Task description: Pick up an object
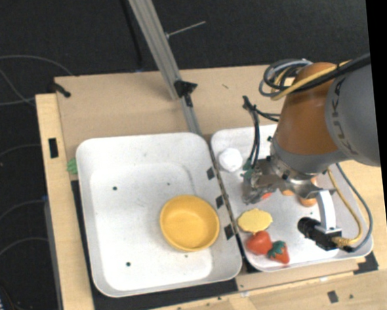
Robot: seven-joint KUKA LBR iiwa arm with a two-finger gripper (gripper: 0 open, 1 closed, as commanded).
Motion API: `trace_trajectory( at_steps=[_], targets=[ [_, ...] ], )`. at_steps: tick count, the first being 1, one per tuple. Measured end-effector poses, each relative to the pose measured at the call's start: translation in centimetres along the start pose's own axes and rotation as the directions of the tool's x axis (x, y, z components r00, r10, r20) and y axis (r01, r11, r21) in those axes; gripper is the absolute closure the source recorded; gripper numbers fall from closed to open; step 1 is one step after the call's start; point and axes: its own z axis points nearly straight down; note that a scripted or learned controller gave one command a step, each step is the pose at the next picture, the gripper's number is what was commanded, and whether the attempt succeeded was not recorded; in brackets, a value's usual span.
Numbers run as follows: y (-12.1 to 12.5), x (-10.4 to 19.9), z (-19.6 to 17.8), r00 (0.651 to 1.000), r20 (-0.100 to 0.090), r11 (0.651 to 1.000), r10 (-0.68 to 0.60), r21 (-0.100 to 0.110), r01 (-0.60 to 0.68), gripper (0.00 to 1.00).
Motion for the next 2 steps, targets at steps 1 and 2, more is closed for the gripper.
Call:
trace_trajectory(
  at_steps=[1,2],
  targets=[
    [0.8,5.7,0.0,1.0,-0.001,1.0,-0.002,-0.001,0.002,1.0],
    [0.3,11.1,-1.6,1.0,-0.001,1.0,-0.002,-0.002,0.002,1.0]
  ],
)
